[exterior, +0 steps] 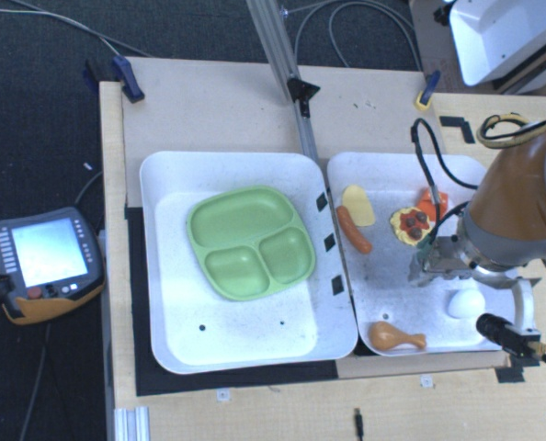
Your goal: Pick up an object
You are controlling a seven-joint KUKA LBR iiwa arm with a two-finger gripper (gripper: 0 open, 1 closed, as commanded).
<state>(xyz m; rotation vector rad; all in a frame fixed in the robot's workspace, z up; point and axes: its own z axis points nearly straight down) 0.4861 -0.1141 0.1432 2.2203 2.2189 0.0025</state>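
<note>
The right bin [383, 292] holds several toy foods. A red-orange sausage [353, 230] lies near its left wall, with a pale yellow piece [358, 205] just behind it. A yellow round piece with red spots [409, 224] and an orange piece [432, 200] sit toward the back. A white egg [464, 302] rests at the front right, and a tan drumstick [395, 338] lies by the front wall. My gripper [427, 266] hangs low over the bin floor, in front of the spotted piece and to the left of the egg. The wrist hides its tips.
The left bin [176, 333] bears a green divided plate [251, 243]. A metal pole [278, 39] slants in from the back between the bins. Black cables [429, 159] loop over the right bin's back. A handheld pendant [43, 263] lies left of the bench.
</note>
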